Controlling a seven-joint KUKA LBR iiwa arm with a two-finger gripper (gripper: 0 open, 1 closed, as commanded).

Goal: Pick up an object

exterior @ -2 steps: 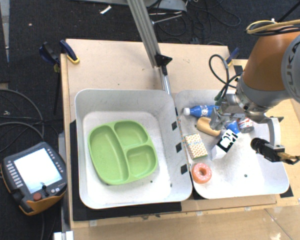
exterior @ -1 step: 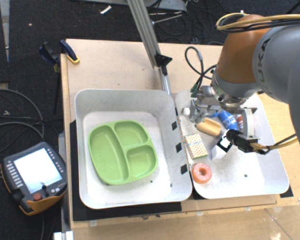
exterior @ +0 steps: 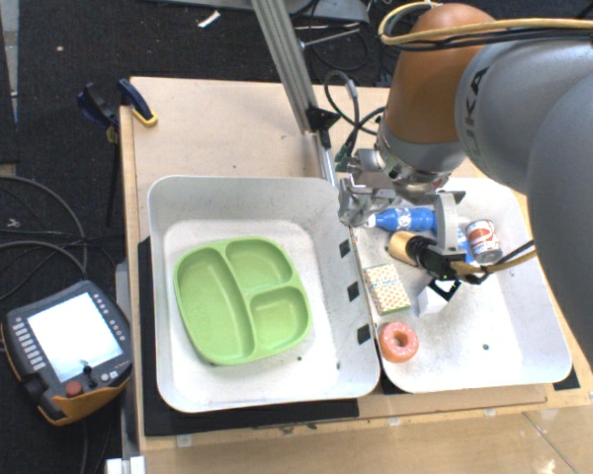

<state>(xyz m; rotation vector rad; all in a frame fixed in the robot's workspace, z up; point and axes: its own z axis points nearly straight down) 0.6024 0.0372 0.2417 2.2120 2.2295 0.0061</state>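
Bright, even overhead light; slightly soft focus.

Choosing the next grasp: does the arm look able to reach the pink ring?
Probably yes: the pink ring lies uncovered near the front of the right bin, apart from the patterned box, with the gripper by its left wall.

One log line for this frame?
gripper over right bin | near blue bottle | no grasp seen | green tray in left bin
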